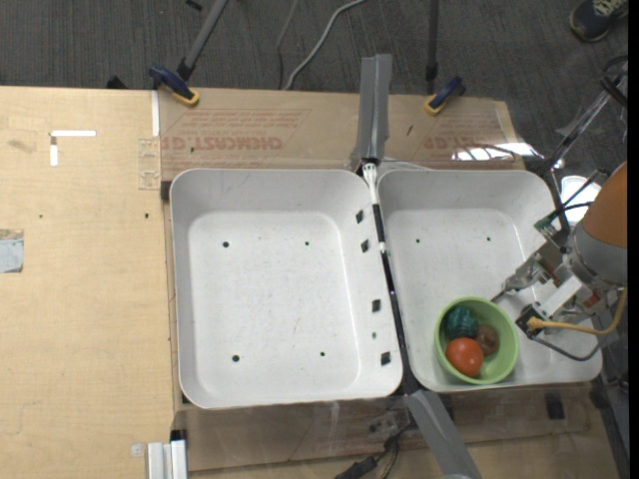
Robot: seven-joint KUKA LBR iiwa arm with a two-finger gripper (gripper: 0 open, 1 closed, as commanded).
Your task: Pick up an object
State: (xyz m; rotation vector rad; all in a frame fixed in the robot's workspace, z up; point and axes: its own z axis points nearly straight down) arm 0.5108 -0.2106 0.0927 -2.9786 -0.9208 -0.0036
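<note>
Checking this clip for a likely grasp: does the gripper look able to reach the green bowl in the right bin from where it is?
Probably yes. The gripper sits just right of the green bowl inside the right bin, with nothing between them; the bowl's top is open.

Arm (611, 230): cut off by the frame's right edge.
End effector (529, 297): fingers too small and cluttered to read.
Shoe (599, 10): cropped at upper right corner.

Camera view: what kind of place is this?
Likely a robot lab test bench: two white bins side by side on a board held by clamps, an arm with its tool by a green bowl, cables on carpet.
</note>
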